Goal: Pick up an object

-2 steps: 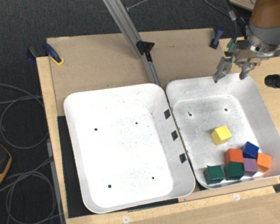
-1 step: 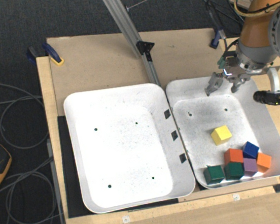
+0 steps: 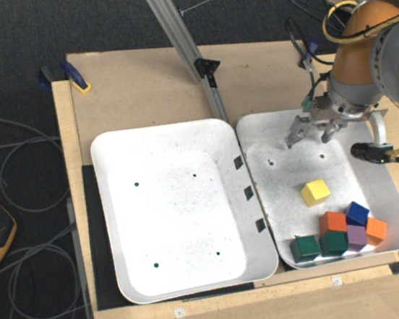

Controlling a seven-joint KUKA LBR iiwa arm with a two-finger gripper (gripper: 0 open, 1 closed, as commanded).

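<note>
My gripper [image 3: 315, 132] hangs over the far end of the right bin [image 3: 275, 181], fingers spread open and nothing between them. A yellow block [image 3: 315, 191] lies alone in the bin's middle, well below the gripper in the view. Along the near edge sits a cluster: two green blocks [image 3: 306, 247], [image 3: 334, 243], a red-orange block [image 3: 332, 221], a blue block [image 3: 357, 212], a purple block [image 3: 357, 235] and an orange block [image 3: 376, 228].
The left bin [image 3: 170, 210] lies beside the right one, joined by black clips. A slanted metal pole [image 3: 184, 40] stands behind the bins. Cables run over the floor at left and near the arm's wrist.
</note>
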